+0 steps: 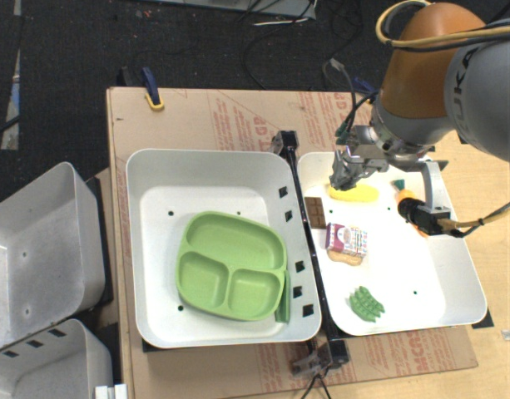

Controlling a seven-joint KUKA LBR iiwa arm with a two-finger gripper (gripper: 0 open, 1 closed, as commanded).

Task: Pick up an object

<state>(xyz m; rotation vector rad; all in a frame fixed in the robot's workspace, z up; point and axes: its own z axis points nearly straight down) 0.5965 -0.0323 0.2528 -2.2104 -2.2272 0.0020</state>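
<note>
My arm reaches down, gripper (pixel 348 178) touching the flat yellow banana (pixel 358 194); its opening I cannot tell.

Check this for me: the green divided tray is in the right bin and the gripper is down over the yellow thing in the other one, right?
Not quite. The green divided tray lies in the left bin, as the camera view shows. The gripper is down over the yellow thing in the right bin.

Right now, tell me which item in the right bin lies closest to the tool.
The yellow piece, lying directly under the tool at the bin's far end. The box and green piece lie nearer the camera.
</note>
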